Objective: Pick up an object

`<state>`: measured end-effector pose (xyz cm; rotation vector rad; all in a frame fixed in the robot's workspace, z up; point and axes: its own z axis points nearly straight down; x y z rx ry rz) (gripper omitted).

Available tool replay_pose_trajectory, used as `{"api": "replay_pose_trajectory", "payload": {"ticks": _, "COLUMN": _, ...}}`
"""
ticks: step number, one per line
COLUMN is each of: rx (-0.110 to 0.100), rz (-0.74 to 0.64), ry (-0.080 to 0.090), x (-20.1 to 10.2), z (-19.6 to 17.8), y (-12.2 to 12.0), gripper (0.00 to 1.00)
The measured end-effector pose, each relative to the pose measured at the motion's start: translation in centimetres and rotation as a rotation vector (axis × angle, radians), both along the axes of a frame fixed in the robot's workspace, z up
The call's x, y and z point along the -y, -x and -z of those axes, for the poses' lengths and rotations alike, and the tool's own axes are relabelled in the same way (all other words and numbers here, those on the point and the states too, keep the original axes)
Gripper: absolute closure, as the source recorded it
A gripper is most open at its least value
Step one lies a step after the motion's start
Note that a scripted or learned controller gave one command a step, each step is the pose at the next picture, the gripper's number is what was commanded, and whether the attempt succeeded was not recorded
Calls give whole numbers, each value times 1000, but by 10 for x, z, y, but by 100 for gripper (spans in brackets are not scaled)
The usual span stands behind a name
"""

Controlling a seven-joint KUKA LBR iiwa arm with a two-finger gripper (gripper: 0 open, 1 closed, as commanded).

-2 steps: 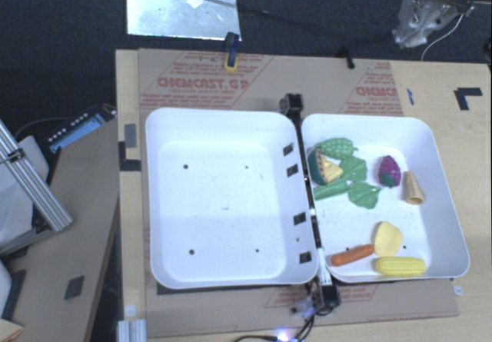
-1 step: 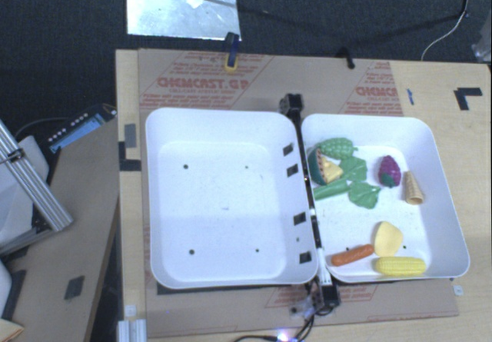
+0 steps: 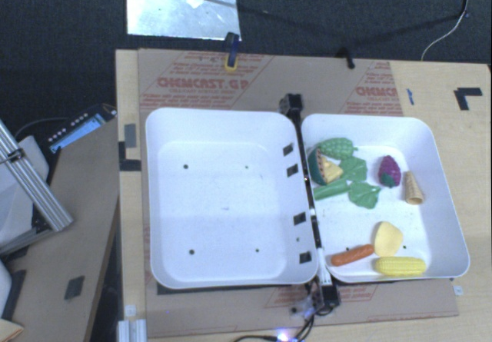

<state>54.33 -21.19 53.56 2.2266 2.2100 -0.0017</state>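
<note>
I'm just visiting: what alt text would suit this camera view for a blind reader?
Two shallow white bins sit side by side on a bench; the right bin holds toy foods, including a purple eggplant, yellow corn, an orange carrot and green vegetables.

right bin (image 3: 442, 179): toy food | greens (image 3: 347, 171) piled upper left, yellow wedge (image 3: 329, 171) on them | purple piece (image 3: 389, 171) upper middle | tan cone (image 3: 413, 188) just right of it, tip up | yellow lump (image 3: 387, 238) lower middle | carrot (image 3: 352, 256) lying flat, lower left | corn (image 3: 400, 265) flat at front wall
</note>
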Motion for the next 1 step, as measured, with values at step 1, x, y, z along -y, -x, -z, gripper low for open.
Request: {"api": "replay_pose_trajectory", "payload": {"ticks": 1, "rx": -14, "rz": -16, "ry": -9, "x": -58, "z": 149, "y": -22, "gripper": 100}}
